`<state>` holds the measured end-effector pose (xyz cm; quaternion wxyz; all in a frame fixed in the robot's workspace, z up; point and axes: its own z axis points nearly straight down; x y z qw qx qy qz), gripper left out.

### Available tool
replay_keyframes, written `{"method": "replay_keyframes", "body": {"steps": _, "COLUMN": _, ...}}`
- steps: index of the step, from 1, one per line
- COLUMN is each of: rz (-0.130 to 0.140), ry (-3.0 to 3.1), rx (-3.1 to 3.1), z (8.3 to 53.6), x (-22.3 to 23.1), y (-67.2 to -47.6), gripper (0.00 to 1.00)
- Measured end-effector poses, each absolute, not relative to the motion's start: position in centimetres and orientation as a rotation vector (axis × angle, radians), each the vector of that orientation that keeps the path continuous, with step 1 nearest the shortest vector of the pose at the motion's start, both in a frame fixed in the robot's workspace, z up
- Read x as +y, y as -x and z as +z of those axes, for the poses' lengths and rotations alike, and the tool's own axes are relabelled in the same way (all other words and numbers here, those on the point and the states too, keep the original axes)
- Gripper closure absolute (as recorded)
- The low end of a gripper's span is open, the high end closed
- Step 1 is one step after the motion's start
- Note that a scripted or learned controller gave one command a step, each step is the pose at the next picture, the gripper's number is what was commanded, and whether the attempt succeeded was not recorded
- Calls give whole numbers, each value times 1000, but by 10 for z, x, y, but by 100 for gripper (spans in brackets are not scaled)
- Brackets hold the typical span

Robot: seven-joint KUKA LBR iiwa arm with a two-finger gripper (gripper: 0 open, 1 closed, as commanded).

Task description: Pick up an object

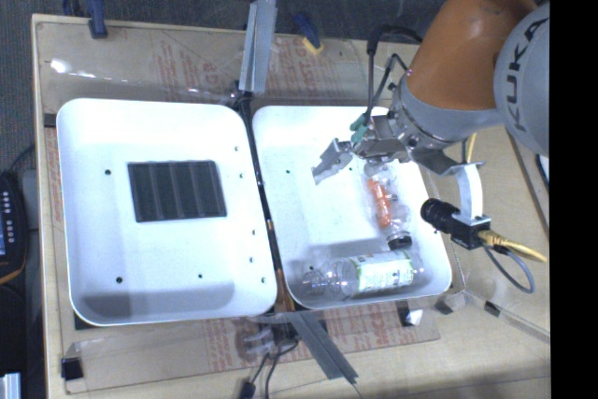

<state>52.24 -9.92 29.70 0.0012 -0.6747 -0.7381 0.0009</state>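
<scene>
Orange-filled bottle [383,199] in right bin [299,229], just beside hand [329,159], fingers spread, holding nothing

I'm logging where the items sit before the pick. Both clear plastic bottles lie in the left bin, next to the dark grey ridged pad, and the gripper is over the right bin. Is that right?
Not quite. The camera view shows both bottles, the orange-filled one and the larger one, in the right bin. The dark grey ridged pad is in the left bin. The gripper is indeed over the right bin.

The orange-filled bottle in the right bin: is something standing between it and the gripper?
Nothing visible does. The gripper hangs over bare bin floor just left of the orange-filled bottle. The clear bottle lies apart, along the right bin near wall.
</scene>
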Motion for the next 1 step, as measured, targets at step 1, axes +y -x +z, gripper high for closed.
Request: {"method": "replay_keyframes", "body": {"steps": 1, "rz": 1, "ry": 2102, "rx": -2336, "z": 307, "x": -164, "y": -527, "gripper": 0}}
